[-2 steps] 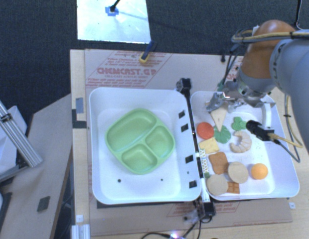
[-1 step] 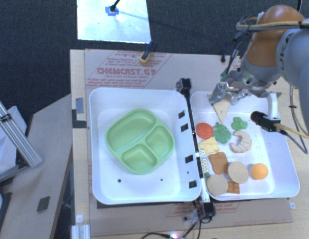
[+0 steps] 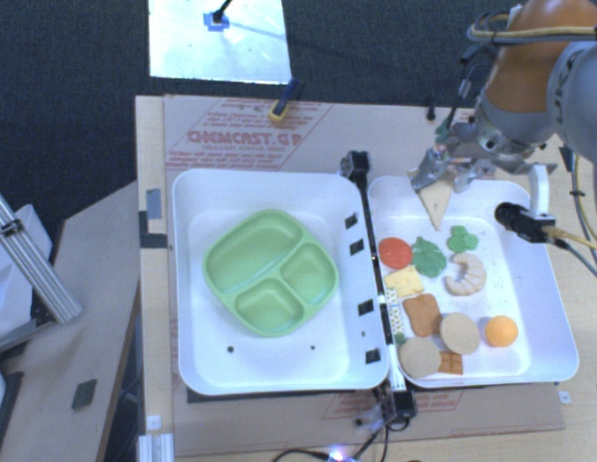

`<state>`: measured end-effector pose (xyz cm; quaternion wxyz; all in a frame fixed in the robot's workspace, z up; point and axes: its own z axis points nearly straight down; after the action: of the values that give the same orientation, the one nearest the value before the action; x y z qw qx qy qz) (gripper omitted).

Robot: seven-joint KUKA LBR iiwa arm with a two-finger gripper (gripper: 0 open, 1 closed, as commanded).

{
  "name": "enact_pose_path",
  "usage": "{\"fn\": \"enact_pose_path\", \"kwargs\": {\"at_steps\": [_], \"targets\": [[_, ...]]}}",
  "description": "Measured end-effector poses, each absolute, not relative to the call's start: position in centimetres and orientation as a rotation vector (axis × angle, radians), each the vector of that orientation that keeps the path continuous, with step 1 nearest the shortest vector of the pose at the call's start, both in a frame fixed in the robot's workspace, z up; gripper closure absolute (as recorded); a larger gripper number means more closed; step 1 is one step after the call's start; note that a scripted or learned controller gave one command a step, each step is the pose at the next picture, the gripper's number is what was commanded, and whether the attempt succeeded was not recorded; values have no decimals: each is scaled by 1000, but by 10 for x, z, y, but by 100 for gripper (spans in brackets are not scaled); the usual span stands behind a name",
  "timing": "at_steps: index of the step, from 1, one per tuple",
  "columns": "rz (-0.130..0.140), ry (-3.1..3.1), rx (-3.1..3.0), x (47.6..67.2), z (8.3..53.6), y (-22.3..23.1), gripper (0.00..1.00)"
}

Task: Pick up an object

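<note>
At the far edge of the right bin point(image 3: 557, 301), the gripper point(image 3: 435, 183) hangs from the arm's glossy orange-banded wrist with a pale, flat cheese wedge point(image 3: 436, 203) pinched between its closed-in fingers, the wedge's point hanging down above the bin floor. Below it lie smooth plastic toy foods: a red tomato slice point(image 3: 395, 252), leafy green broccoli point(image 3: 429, 257), a curled ridged shrimp point(image 3: 465, 275) and a round orange point(image 3: 501, 331). In the left bin point(image 3: 202, 195) sits a matte green three-compartment plate point(image 3: 271, 272); the fingertips themselves are small and hard to separate from the metal bracket.

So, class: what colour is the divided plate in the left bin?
Light green, seen in the camera view: divided plate.
</note>
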<state>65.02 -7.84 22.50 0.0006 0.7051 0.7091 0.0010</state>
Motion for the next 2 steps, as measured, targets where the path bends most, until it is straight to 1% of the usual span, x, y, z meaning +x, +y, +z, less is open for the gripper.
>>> {"fn": "enact_pose_path", "kwargs": {"at_steps": [1,2], "targets": [[6,2229,2212,661,232,-32,100],[2,2226,2214,654,217,-7,100]]}}
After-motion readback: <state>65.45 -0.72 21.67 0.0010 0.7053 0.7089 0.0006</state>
